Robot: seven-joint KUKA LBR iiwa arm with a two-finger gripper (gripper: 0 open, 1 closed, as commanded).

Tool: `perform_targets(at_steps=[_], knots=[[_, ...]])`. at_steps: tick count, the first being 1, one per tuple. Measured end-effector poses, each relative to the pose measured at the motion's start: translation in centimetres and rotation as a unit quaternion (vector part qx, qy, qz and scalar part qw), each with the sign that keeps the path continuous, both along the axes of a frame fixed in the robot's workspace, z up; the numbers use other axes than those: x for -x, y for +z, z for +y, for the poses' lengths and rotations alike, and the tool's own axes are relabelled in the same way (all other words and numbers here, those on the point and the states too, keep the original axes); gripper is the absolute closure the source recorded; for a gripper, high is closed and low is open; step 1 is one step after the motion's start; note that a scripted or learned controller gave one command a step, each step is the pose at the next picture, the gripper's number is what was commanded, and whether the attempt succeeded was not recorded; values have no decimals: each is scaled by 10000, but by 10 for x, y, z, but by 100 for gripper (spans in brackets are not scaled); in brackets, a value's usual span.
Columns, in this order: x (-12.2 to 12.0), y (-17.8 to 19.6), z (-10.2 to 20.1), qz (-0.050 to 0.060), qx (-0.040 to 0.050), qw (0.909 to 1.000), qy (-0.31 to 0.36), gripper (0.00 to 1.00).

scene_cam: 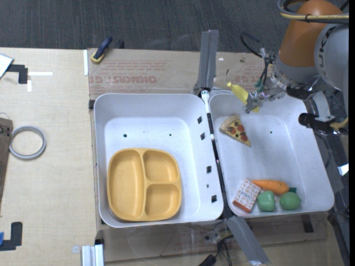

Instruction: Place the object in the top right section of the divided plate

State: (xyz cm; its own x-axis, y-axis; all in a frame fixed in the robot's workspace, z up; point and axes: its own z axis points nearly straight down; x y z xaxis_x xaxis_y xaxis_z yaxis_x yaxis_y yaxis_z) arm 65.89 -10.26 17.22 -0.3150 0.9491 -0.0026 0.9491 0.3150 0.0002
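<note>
The yellow divided plate [145, 183] lies in the left bin [138, 112], toward its front left, with its two smaller sections on the right side. My gripper [254, 103] hangs over the back left corner of the right bin [302, 148]. A small yellow banana [239, 92] sits right at the gripper's left side, touching or nearly touching its tip, over the bin's back rim. Whether the banana is gripped cannot be made out. A pizza slice [236, 129] lies just below the gripper on the bin floor.
At the front of the right bin lie a carrot [270, 185], two green pieces [267, 201] [290, 200] and a small carton [246, 195]. A grey divider post [208, 60] stands between the bins at the back. A tape roll [25, 142] rests on the bench at left.
</note>
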Motion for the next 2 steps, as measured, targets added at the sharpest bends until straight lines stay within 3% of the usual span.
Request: perform_targets(at_steps=[1, 2], knots=[[2, -43, -62, 4, -3, 9936, 1127, 100], [-1, -79, -119, -19, 13, 8698, 4934, 100]])
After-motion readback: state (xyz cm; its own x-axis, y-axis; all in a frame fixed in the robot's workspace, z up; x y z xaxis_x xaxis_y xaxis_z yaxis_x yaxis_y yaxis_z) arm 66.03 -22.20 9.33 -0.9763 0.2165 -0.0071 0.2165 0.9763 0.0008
